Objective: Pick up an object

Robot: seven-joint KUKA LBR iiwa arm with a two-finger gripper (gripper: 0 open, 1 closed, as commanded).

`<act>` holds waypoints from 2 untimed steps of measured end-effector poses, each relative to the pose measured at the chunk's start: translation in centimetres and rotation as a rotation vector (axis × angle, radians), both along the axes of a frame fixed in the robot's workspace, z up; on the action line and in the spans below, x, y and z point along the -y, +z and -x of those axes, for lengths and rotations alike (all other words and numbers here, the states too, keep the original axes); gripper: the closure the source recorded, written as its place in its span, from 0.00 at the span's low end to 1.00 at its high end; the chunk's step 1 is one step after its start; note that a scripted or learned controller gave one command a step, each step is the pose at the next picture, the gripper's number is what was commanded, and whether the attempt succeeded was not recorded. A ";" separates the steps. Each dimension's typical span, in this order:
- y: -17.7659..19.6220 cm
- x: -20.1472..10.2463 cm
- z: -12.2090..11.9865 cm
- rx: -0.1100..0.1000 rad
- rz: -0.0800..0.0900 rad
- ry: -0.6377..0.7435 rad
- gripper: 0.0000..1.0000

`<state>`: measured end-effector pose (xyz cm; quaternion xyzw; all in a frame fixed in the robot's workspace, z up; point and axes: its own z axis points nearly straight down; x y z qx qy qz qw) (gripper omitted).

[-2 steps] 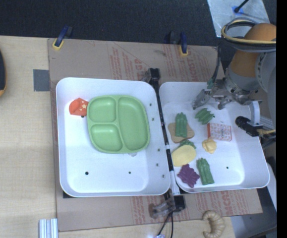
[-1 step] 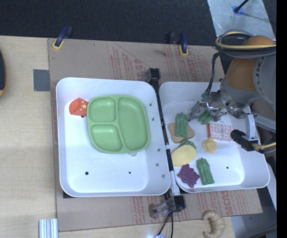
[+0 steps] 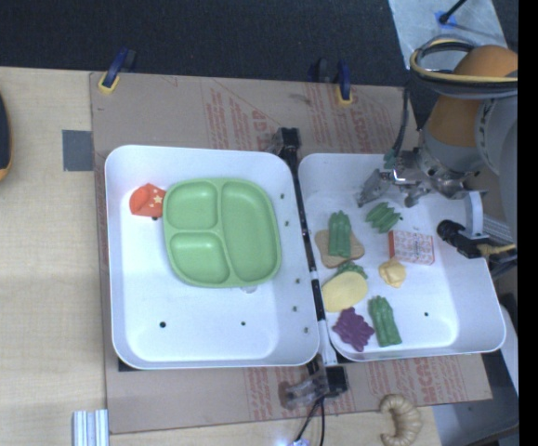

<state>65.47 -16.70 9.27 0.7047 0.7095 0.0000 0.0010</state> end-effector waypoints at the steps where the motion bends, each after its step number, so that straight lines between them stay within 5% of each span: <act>1: -0.1 -2.3 3.0 -0.009 -0.002 -0.002 0.00; 2: 0.0 -5.5 -0.3 -0.001 0.000 0.002 0.00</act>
